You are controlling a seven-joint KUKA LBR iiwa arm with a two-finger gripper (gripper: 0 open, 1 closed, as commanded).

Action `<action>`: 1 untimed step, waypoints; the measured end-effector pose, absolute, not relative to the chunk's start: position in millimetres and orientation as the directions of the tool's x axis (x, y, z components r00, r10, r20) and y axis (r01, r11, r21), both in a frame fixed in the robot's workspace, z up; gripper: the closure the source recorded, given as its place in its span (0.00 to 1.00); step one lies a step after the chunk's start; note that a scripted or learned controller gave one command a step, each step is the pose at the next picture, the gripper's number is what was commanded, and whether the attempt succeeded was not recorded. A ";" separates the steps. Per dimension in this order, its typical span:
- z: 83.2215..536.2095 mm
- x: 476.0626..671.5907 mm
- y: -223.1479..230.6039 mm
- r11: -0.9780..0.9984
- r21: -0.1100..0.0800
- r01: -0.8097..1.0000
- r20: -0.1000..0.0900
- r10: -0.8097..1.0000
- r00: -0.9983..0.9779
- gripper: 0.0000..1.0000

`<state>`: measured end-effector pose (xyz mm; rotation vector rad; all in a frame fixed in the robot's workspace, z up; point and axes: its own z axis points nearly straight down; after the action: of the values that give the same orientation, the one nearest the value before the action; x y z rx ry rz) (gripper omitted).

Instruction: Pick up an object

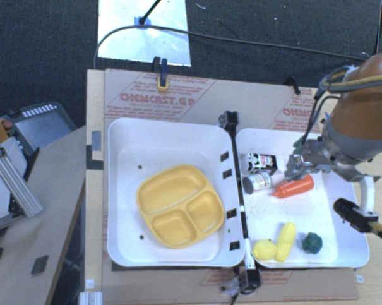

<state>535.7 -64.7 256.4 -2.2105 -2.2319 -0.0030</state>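
The right bin (pixel 353 252) holds several small things. An orange carrot (pixel 295 186) lies tilted near its middle, with a small silver can (pixel 259 181) to its left and a black-and-white packet (pixel 261 161) behind the can. My gripper (pixel 296 167) hangs low over the bin, just above the carrot's upper left part. Whether it touches the carrot is unclear. Near the front edge lie a yellow corn cob (pixel 286 240), a yellow lemon (pixel 264 249) and a green broccoli piece (pixel 311 243).
A yellow divided plate (pixel 179 205) lies in the left bin (pixel 117 177). A black divider (pixel 235 182) runs between the bins. A black fitting on a cable (pixel 352 214) hangs over the right bin's right side. The arm's bulk (pixel 363 112) looms at the back right.
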 end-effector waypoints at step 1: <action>241.1 533.5 -12.3 0.010 0.002 1.000 0.002 1.000 -0.010 1.00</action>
<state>533.5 -12.3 241.1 -2.2108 -2.2319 -0.0039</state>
